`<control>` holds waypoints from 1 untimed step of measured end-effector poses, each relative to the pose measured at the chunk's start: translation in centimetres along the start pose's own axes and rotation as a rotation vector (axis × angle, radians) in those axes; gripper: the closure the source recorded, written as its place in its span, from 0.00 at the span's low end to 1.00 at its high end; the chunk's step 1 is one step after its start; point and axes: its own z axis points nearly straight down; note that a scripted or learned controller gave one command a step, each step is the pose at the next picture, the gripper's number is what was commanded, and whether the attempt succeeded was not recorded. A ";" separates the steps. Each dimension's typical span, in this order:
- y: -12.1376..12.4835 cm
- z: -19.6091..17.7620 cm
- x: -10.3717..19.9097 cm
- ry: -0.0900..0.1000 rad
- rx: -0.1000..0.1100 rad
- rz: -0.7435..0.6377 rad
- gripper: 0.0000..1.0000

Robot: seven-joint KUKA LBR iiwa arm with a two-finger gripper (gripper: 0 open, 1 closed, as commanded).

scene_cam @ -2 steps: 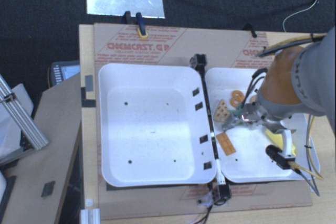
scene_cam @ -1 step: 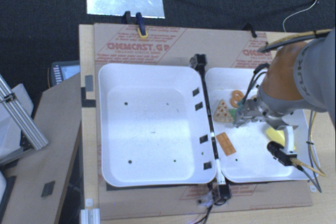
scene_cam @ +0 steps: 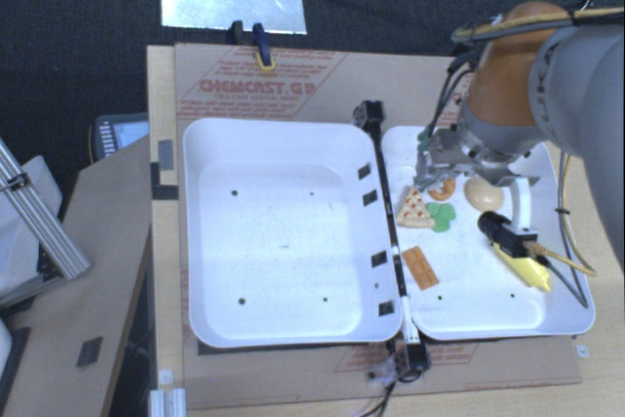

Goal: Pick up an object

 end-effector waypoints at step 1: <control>-5.2 -8.6 3.0 0.002 0.002 0.003 1.00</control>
